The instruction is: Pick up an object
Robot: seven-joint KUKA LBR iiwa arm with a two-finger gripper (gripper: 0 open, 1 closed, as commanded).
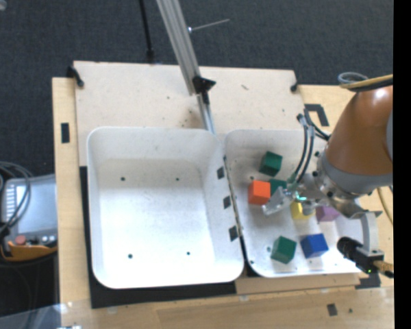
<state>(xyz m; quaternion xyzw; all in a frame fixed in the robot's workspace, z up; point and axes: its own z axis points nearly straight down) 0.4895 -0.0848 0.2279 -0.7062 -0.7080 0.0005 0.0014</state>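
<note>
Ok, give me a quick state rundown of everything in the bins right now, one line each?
gripper: low in the right bin, beside the orange block
orange block: resting on the bin floor
upper green block: loose, on the floor
lower green block: loose, on the floor
blue block: loose, on the floor
yellow block: partly hidden by the arm

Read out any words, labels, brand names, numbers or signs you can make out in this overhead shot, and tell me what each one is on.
None can be read.
Small grey box with an orange base beside the bench: any marking too small and blurred to read.
Orange cube, two green cubes, blue cube, yellow block: plain faces, no print.
Two shallow white bins: only small dark dots, no writing.
</note>
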